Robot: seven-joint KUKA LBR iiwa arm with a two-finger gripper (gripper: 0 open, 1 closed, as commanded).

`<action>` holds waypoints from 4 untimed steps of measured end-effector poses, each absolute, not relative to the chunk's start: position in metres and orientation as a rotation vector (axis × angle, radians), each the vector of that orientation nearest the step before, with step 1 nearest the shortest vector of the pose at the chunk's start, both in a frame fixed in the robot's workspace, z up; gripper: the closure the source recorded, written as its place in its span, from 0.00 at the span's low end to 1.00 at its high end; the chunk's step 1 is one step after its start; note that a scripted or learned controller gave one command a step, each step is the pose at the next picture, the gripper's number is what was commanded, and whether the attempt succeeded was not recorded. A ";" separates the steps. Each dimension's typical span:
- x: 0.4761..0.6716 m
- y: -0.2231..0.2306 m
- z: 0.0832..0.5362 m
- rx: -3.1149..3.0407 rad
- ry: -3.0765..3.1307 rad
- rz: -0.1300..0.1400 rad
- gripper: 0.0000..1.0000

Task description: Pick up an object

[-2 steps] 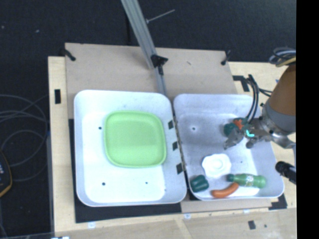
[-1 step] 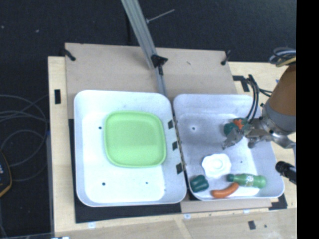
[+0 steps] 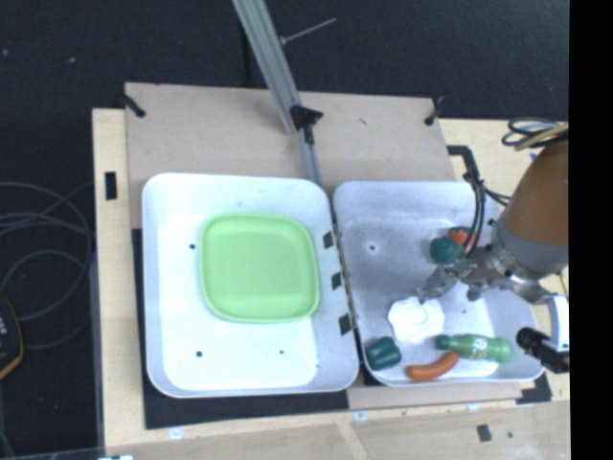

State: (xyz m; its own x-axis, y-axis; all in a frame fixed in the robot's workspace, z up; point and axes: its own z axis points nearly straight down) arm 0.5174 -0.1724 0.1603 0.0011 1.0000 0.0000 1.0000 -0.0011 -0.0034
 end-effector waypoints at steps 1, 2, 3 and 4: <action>0.516 -0.173 0.108 -2.220 -2.218 0.004 0.00; 0.518 -0.173 0.121 -2.225 -2.220 -0.003 1.00; 0.517 -0.174 0.163 -2.224 -2.224 -0.003 1.00; 0.528 -0.172 0.217 -2.224 -2.225 -0.005 1.00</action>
